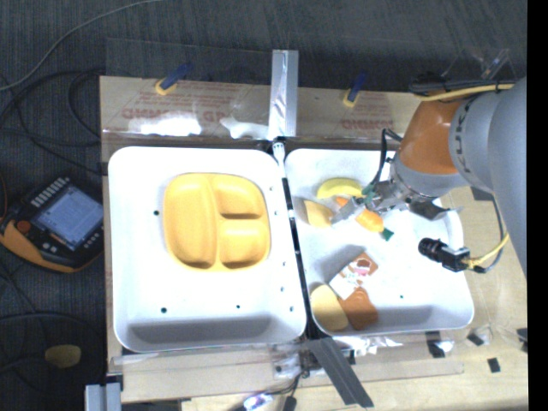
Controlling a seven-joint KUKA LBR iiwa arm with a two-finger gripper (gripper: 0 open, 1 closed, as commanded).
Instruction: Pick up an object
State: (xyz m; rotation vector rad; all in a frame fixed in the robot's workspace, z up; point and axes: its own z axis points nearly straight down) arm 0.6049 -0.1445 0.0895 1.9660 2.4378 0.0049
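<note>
Gripper (366,205) low in the right bin (445,311)

Orange piece (370,221) just beneath the tip; its axis and the tool's state cannot be told.

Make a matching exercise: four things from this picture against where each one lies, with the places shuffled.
Things:
1. yellow tray
2. pincer
3. brown items
4. handheld pendant

Places:
A. near edge of the right bin
B. on the floor, left of the bench
C. middle of the left bin
D. far part of the right bin, over small yellow and orange items

Pairs: 1-C, 2-D, 3-A, 4-B
</note>
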